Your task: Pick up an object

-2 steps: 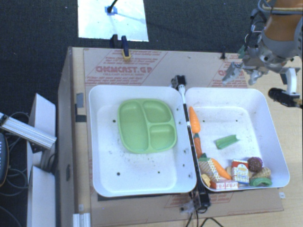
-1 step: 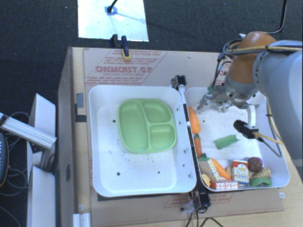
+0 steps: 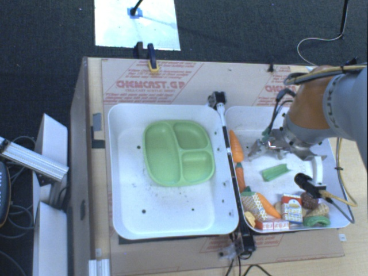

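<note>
A flat green rectangular toy piece [image 3: 274, 172] lies on the right white bin's [image 3: 248, 119] floor, just below and right of the metal fingers [image 3: 260, 148], which are spread apart and grip nothing. An orange plastic carrot [image 3: 236, 145] lies left of them. The left white bin [image 3: 123, 203] holds a green divided plate [image 3: 178, 153].

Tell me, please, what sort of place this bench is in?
Probably a robotics lab: a grey arm with its hand over a white bin of toy food, beside a green divided plate.
</note>
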You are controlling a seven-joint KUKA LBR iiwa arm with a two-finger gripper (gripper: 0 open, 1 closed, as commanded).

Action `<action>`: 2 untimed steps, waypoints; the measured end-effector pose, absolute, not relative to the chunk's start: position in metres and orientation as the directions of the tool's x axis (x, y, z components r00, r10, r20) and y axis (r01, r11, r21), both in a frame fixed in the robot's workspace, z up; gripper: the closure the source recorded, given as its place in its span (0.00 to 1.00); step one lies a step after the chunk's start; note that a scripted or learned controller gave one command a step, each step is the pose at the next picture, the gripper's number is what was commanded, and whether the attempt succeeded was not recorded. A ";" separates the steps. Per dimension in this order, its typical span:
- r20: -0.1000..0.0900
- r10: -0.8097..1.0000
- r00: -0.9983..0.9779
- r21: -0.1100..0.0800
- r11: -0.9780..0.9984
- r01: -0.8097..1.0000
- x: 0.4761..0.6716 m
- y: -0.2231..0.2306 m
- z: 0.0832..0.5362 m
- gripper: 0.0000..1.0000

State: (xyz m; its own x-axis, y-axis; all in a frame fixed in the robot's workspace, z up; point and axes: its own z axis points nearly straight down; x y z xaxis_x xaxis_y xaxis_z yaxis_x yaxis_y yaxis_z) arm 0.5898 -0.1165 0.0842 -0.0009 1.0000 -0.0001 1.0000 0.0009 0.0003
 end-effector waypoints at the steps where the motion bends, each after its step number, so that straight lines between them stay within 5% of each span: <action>1: 0.000 1.000 -0.002 0.004 0.002 1.000 0.591 -0.116 0.095 1.00; 2: -0.001 1.000 -0.002 0.007 0.002 1.000 0.592 -0.116 0.106 1.00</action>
State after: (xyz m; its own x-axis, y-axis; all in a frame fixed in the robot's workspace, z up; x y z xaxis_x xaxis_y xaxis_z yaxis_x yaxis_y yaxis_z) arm 0.5919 -0.1163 0.1060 -0.0023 1.0000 -0.0005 1.0000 0.0023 0.0068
